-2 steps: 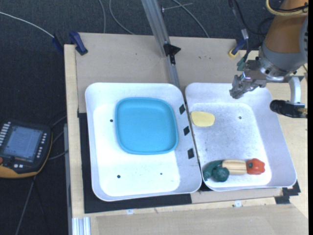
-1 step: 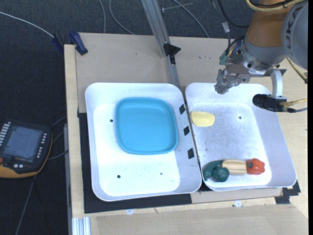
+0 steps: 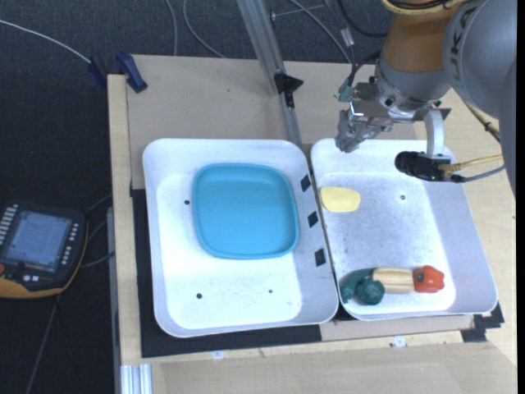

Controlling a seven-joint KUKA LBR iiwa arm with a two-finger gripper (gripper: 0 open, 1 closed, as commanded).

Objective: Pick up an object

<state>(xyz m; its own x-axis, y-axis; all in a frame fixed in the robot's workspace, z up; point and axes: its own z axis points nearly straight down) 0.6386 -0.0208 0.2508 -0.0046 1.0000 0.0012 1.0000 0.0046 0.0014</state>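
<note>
In the camera view the gripper (image 3: 351,140) hangs over the right bin's (image 3: 459,220) upper left corner, its grasp impossible to tell, while a yellow object (image 3: 340,199) lies just below it, left of centre.

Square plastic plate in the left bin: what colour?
Light blue, clearest in the camera view.

text: none legible | pendant screen (image 3: 34,238): too small to read | bins: no labels
</note>
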